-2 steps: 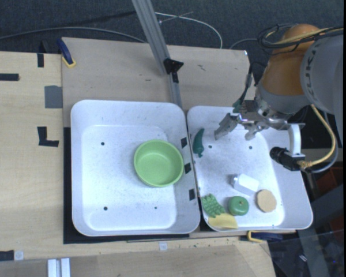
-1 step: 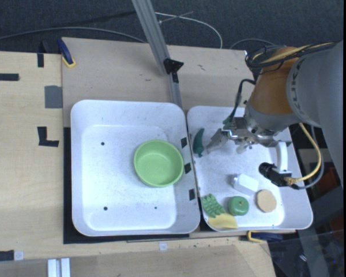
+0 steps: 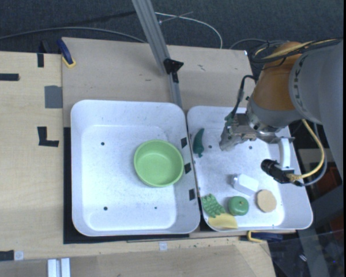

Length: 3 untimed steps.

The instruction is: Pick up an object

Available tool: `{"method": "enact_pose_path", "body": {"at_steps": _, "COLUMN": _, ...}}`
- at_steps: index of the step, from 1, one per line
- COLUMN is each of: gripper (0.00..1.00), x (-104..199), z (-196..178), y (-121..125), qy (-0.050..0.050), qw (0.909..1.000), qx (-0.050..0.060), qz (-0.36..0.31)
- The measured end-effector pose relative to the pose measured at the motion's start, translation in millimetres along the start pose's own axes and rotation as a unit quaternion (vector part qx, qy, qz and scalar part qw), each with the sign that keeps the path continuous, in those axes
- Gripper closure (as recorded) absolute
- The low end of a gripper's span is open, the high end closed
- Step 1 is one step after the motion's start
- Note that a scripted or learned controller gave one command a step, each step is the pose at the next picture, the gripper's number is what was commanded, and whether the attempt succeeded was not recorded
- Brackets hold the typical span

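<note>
1. the gripper (image 3: 229, 141) hangs over the upper part of the right bin (image 3: 294, 215), arm reaching in from the right; i judge it is poised above the bin floor to go down on something, with nothing between it and the white bottom that i can see.
2. i cannot tell how the gripper is set; from here it is a dark metal lump seen from above.
3. the closest thing to it is a dark green piece (image 3: 198, 141), lying just to its left against the wall shared by the two bins. that looks to me the likeliest pick, though hugging the wall may make it awkward.
4. the rest sits well below the gripper along the near edge of the same bin: one white block (image 3: 245, 183), one tan disc (image 3: 266, 201), one round green piece (image 3: 238, 205), one leafy green piece (image 3: 210, 203) and one yellow piece (image 3: 224, 221) touching the front rim. they lie loosely apart, as if tipped in.
5. count in the right bin: six loose things.
6. far to the gripper's left, the left bin (image 3: 92, 212) holds one light green bowl (image 3: 158, 163), upright, open side up.
7. two bins, side by side, walls touching.
</note>
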<state>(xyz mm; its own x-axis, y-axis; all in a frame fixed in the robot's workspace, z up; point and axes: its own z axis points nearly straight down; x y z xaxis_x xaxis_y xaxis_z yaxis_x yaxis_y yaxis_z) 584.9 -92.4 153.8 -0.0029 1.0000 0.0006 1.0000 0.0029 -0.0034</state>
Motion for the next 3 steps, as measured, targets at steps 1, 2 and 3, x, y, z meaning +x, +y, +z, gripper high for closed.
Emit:
{"method": "enact_pose_path", "body": {"at_steps": 1, "gripper": 1.0, "x": -3, "z": -57, "y": 10, "qy": -0.001, "qw": 1.0, "qx": -0.004, "qz": 0.001}}
{"method": "enact_pose_path", "body": {"at_steps": 2, "gripper": 1.0, "x": -3, "z": -75, "y": 10, "qy": 0.0, "qw": 1.0, "qx": -0.002, "qz": 0.001}}
{"method": "enact_pose_path", "body": {"at_steps": 3, "gripper": 1.0, "x": 48, "z": -64, "y": -5, "qy": 0.0, "qw": 1.0, "qx": 0.0, "qz": -0.001}}
